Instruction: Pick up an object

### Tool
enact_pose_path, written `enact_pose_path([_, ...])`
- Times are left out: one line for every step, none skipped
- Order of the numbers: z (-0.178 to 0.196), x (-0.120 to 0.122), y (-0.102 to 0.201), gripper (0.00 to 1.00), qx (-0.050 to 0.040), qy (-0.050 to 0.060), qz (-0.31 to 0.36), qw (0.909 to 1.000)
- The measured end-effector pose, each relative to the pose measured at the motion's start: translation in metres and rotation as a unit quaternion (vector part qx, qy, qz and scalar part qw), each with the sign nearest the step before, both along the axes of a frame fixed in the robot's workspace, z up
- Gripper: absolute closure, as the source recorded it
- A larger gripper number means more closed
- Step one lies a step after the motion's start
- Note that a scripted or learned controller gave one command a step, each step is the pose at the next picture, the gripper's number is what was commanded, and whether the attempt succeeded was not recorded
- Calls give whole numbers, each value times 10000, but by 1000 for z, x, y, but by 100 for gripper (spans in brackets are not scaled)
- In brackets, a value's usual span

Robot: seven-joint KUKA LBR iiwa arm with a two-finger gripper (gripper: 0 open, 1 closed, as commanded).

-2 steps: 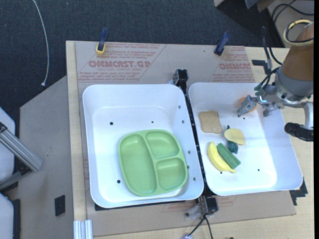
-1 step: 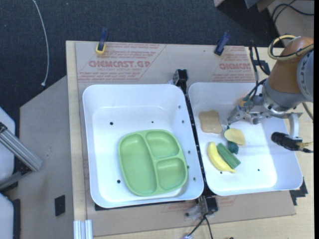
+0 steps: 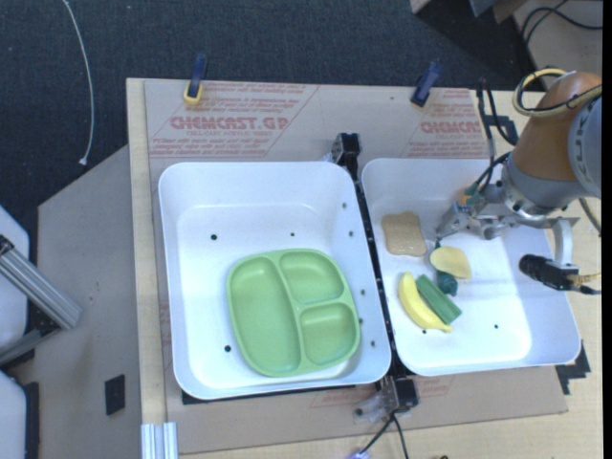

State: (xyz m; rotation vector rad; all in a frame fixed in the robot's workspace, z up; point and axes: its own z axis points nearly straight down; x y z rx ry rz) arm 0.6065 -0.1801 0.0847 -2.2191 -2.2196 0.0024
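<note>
On the counter (image 3: 287,113) sit two white bins. The left bin (image 3: 191,199) holds a green divided plate (image 3: 290,309), near its front edge. In the right bin (image 3: 535,342), close to the wall shared with the left bin, lie a tan bread slice (image 3: 404,234), a pale yellow piece (image 3: 451,261), a banana (image 3: 418,303) and a dark green block (image 3: 439,299) resting across the banana. The gripper (image 3: 469,220) hangs over the right bin's back half, just right of the bread slice; whether its jaws are spread or pressed together, I cannot tell.
</note>
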Motion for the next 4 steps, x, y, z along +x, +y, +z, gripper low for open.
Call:
enact_pose_path([11,1,0,100,-5,-15,2,10000])
enact_pose_path([64,12,-3,100,-19,-51,6,10000])
enact_pose_path([117,13,-4,100,-18,-48,6,10000])
enact_pose_path([112,9,52,100,3,-3,20,10000])
